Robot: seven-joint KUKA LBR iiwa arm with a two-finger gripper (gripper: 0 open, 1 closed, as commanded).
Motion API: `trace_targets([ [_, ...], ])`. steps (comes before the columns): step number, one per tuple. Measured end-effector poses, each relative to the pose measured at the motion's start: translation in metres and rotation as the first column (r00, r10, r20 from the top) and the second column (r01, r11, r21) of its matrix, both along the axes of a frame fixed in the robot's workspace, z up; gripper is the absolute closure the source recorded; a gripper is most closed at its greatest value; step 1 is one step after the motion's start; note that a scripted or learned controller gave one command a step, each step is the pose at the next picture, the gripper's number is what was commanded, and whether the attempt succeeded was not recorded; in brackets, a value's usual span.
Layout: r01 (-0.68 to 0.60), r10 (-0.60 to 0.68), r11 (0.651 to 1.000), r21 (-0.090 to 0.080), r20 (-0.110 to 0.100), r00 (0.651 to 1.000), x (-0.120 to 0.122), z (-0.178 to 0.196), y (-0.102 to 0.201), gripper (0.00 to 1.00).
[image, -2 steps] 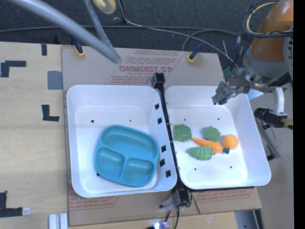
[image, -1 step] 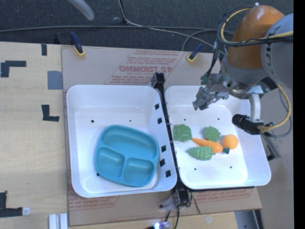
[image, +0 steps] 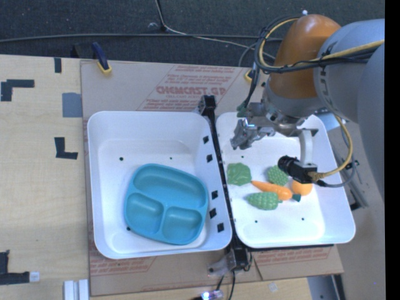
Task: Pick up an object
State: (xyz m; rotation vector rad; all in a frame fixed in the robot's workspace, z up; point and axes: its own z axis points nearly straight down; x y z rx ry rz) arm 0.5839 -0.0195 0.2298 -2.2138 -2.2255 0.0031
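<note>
In the right bin (image: 337, 230), the gripper (image: 242, 136) hangs above the toy vegetables (image: 265, 186), nothing between its fingers; whether they are spread cannot be told. Left bin (image: 103, 136) holds a blue tray (image: 165, 204).

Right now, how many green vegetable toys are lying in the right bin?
3. One green piece lies near the bin's left wall, one below the orange carrot, one above it, partly covered by a black part. The arm may hide more.
</note>
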Motion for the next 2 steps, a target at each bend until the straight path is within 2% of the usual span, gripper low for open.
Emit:
trace_targets([
  [1, -0.001, 0.001, 1.000, 0.000, 0.000, 1.000, -0.001, -0.010, 0.060, 1.00],
  [2, 0.000, 0.000, 1.000, 0.000, 0.000, 1.000, -0.014, -0.015, 0.109, 1.00],
])
